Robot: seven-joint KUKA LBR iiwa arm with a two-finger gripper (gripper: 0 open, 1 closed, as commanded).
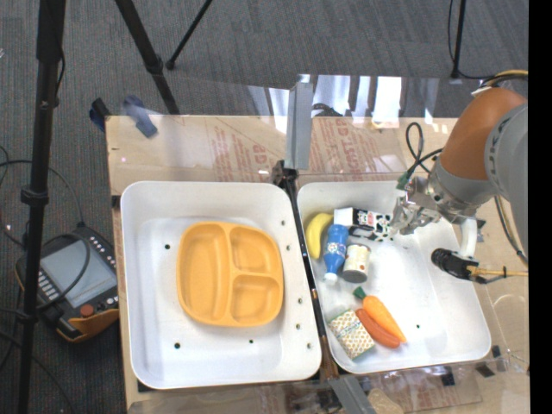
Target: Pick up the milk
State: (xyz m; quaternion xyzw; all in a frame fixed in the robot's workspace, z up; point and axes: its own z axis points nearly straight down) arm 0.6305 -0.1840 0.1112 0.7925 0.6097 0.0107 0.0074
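The milk [366, 222] is a small white carton with black cow patches, lying on its side near the back of the right bin [440, 326]. It rests just right of the blue bottle's top. My gripper [404, 220] hangs low over the bin, immediately to the right of the carton and close to its right end. Nothing shows as held in it. The grey arm with its orange band comes in from the right edge.
A banana [316, 233], a blue bottle [335, 250] and a small can [355, 264] crowd the milk's left and front. A carrot [381, 319] and a patterned box [352, 335] lie nearer the front. The left bin [147, 352] holds a yellow divided plate [230, 273].
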